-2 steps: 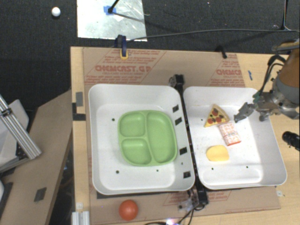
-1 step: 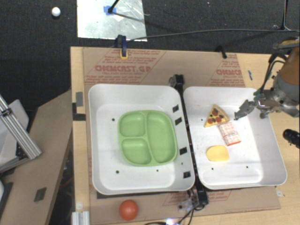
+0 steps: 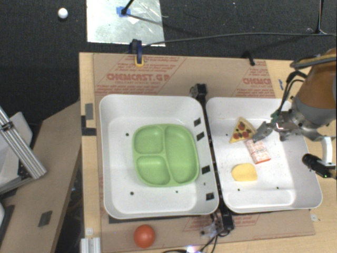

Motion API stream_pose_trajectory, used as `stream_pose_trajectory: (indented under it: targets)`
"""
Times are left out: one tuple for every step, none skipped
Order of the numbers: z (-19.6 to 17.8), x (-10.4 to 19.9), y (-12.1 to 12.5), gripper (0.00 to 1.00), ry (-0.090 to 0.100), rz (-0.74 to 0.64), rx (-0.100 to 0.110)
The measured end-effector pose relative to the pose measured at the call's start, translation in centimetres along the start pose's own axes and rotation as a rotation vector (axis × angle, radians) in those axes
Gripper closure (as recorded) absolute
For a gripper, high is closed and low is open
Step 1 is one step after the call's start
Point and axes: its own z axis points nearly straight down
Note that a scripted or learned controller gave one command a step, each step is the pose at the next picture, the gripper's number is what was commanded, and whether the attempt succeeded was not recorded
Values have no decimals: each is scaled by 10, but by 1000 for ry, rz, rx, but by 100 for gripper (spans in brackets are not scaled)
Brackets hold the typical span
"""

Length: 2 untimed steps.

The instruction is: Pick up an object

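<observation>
We look down on a table [image 3: 174, 70] covered with brown printed cardboard, set against a dark floor where a sheet of shiny foil [image 3: 125, 15] lies at the top and a small white ball [image 3: 63, 13] rests near the upper left corner. A blue and yellow clamp [image 3: 137, 52] grips the cardboard's far edge. Two shallow white bins sit side by side on the cardboard, joined by black clips along their shared edge.

In the left bin [image 3: 113, 157] we see a green divided plate [image 3: 166, 155] with three compartments, lying flat near the middle. In the right bin [image 3: 303, 191] we find three things: a toy pizza slice [image 3: 241, 130] toward the far left part, a small pink and white packet [image 3: 258, 152] just beside and below it, and a yellow rounded piece [image 3: 244, 172] nearer the front. The packet and the pizza slice lie close together, while the yellow piece sits a little apart from both.

The arm [image 3: 318, 96] comes in from the right, its orange band showing above the grey wrist. The gripper [image 3: 261, 132] reaches down over the right bin, its tip right at the top edge of the packet and beside the pizza slice. We cannot tell how it is set, nor whether it touches either thing.

An orange ball [image 3: 144, 235] rests on the cardboard in front of the left bin.
</observation>
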Motion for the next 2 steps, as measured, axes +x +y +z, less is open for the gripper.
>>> stream_pose_trajectory:
  targets:
    - [59, -8, 0, 0, 0, 4, 1]
    - [72, -7, 1, 0, -1, 4, -2]
